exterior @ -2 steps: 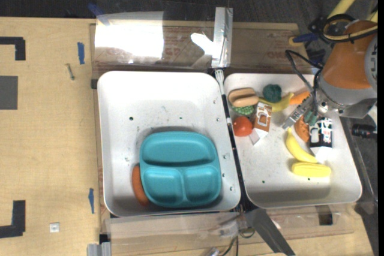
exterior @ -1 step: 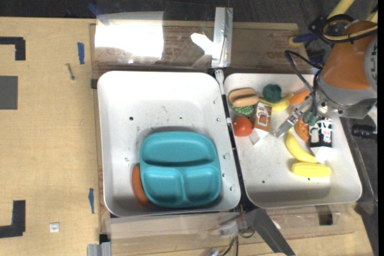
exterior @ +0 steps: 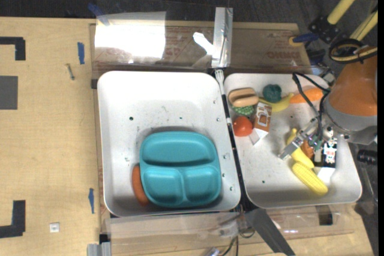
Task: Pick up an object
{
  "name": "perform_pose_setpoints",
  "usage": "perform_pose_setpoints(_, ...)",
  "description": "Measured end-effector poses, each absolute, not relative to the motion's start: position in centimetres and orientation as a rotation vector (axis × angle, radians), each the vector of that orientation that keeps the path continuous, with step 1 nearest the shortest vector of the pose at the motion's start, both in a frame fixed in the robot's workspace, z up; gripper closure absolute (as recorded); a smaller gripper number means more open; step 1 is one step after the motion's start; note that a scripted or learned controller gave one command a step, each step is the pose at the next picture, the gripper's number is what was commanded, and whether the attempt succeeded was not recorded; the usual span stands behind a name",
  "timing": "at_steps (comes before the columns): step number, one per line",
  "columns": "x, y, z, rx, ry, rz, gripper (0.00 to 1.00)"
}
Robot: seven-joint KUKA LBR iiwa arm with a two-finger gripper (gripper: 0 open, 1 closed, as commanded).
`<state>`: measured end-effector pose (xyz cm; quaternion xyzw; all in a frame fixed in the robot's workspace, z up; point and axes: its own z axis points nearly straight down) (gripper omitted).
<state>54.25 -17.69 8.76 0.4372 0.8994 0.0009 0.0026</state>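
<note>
From above, I see two white bins side by side on the bench (exterior: 42, 129). The left bin (exterior: 114, 105) holds a teal divided tray (exterior: 179, 168), and an orange thing (exterior: 138, 184) shows from under the tray's left edge. The right bin (exterior: 273, 183) holds several toy foods: a burger (exterior: 243, 97) near the far left corner, a red tomato (exterior: 242, 126) just in front of it, a small printed box (exterior: 263, 116) beside them, a dark green ball (exterior: 272, 92), a banana (exterior: 282, 102), and a yellow corn cob (exterior: 308, 172) near the front right. The grey arm (exterior: 354, 99) with the orange band reaches in from the right. Its claw (exterior: 298, 142) is low in the right bin, just above the corn cob, perhaps touching it. Whether the claw is spread or closed I cannot tell, because this part is small and crowded.
</note>
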Motion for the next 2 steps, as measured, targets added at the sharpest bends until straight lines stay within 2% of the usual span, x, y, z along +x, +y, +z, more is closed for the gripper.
perform_pose_setpoints(1, 51.5, -16.8, 8.8, 1.354, 2.826, 0.004, 0.00)
perform_pose_setpoints(2, 51.9, -15.2, 8.8, 1.350, 2.828, 0.000, 0.00)
